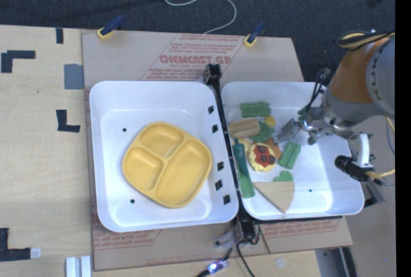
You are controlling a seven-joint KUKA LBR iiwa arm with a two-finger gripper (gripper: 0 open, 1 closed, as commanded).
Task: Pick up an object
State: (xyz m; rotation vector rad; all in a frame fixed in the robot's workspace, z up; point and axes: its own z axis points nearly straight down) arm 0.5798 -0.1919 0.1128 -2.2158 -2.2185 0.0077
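The right bin [321,195] holds a heap of toy food. In it are a green piece [255,108] at the back, a tan bun [244,127], a small yellow piece [267,121], a red-and-yellow pizza-like piece [263,155], a short green pickle [289,155], a long green stick [243,171] and a tan wedge [278,193]. My gripper [286,133] is low inside this bin, just right of the heap and above the pickle, pointing left. Nothing is visibly held.
The left bin [106,115] holds a yellow divided plate [168,164]. A black divider with clips [219,134] runs between the bins. The orange-banded arm [356,80] overhangs the right bin's right rim. A white cable [205,2] lies behind the bins.
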